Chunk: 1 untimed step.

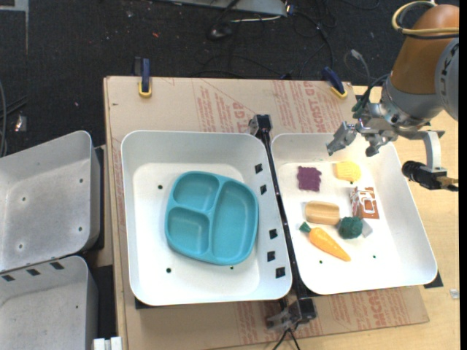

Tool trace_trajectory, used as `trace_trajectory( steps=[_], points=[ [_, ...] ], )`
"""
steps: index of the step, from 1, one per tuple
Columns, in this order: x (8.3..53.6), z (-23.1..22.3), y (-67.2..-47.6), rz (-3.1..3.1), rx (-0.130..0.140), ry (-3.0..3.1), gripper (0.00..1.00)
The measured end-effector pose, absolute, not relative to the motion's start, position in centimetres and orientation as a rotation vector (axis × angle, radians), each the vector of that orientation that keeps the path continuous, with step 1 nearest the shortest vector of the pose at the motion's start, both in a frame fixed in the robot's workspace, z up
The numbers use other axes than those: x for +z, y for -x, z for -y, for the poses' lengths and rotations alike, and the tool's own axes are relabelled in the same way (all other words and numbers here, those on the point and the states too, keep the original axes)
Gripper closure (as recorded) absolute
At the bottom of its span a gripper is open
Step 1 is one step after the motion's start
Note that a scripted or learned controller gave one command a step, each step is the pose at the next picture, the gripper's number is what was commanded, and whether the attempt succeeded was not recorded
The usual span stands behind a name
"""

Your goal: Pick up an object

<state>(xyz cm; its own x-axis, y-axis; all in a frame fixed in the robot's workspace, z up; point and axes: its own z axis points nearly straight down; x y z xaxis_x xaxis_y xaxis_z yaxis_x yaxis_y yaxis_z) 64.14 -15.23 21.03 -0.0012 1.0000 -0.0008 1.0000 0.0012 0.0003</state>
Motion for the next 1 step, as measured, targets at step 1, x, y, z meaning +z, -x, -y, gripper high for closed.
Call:
trace_trajectory(
  steps=[1],
  points=[
    [15.00, 14.55, -64.61, -2.228, -0.004, -2.219, 0.00]
  ],
)
